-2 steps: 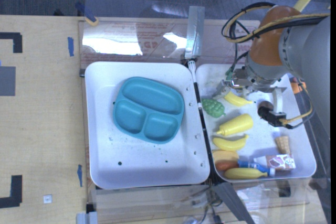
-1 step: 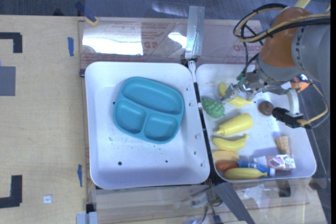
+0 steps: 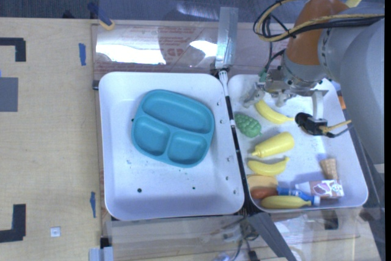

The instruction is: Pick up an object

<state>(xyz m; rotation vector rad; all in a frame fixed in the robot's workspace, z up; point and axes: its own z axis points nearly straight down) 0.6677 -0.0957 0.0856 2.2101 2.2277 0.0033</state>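
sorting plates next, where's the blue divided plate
In the camera view, the blue divided plate lies in the left bin, left of the green toy vegetable.

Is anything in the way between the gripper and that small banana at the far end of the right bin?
Nothing visible does. The gripper sits right at the banana's far end in this view. The green toy lies off to one side, apart from both.

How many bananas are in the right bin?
2: a banana beside the hand at the bin's back, another mid-bin. A half-hidden yellow piece at the front may be a third.
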